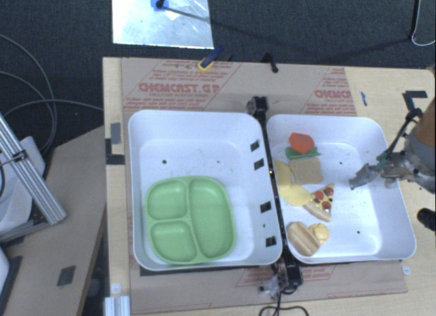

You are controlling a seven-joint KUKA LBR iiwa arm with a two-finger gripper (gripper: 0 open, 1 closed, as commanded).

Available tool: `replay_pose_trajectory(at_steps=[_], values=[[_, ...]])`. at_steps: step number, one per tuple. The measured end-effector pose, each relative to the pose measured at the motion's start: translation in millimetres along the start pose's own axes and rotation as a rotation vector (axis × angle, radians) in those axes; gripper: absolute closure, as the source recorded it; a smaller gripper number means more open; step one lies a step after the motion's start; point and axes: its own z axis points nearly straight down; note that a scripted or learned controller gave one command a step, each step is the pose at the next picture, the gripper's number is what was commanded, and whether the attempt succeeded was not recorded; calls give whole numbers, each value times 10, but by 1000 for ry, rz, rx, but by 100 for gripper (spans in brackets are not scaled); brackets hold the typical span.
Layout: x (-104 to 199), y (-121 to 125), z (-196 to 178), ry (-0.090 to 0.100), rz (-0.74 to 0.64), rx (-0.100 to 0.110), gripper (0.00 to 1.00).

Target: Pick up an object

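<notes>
Nearest the lens: hot dog bun (303, 237) and small yellow piece (319, 231) at right bin's (381, 250) front-left corner. Behind them pizza slice (321, 202), yellow slab (294, 193), bread slice (306, 170), tomato on green leaf (302, 144), all clustered along that bin's left side. Green divided plate (190, 220) in left bin (197, 127). Gripper (361, 178) low over bare floor of right bin, well apart from the food. Cannot tell finger state; nothing visibly pinched. Pick not yet done: approach, closing, lift all remaining.
</notes>
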Motion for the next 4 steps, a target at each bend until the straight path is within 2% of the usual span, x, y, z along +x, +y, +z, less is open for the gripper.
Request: replay_pose_trajectory(at_steps=[1,2,3,4], values=[[847,-236,696,9,-9,6,0],[1710,3,-372,10,-16,0,0],[862,377,492,5,0,10,0],[873,-108,699,10,-3,13,0]])
